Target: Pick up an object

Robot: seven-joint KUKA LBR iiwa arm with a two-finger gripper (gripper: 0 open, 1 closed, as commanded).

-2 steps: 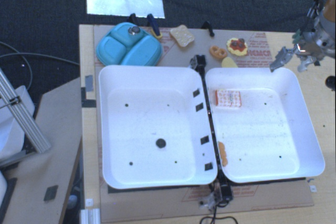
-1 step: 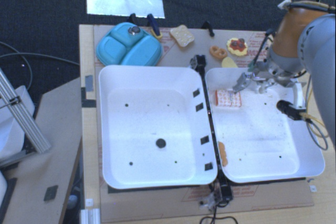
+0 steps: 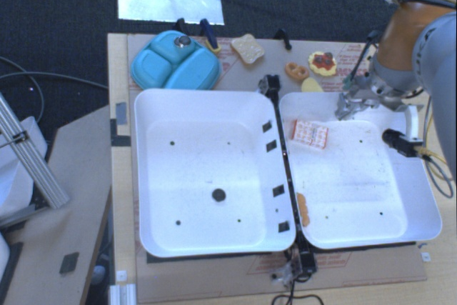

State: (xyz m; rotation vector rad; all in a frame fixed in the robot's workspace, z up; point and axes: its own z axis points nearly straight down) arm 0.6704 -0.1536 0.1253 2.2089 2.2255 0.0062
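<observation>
My gripper (image 3: 348, 109) hangs over the back edge of the right bin (image 3: 400, 225), I can't tell if it's open or shut, and it could miss the little pink-and-white pack (image 3: 310, 133) lying off to its side.

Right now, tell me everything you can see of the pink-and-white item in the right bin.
The pink-and-white item is a small flat rectangle, white with a grid of pinkish-red marks, like a printed packet or card. It lies flat and slightly tilted on the floor of the right bin, near its upper left corner by the divider. Nothing touches it; the gripper is apart, to its upper right.
</observation>
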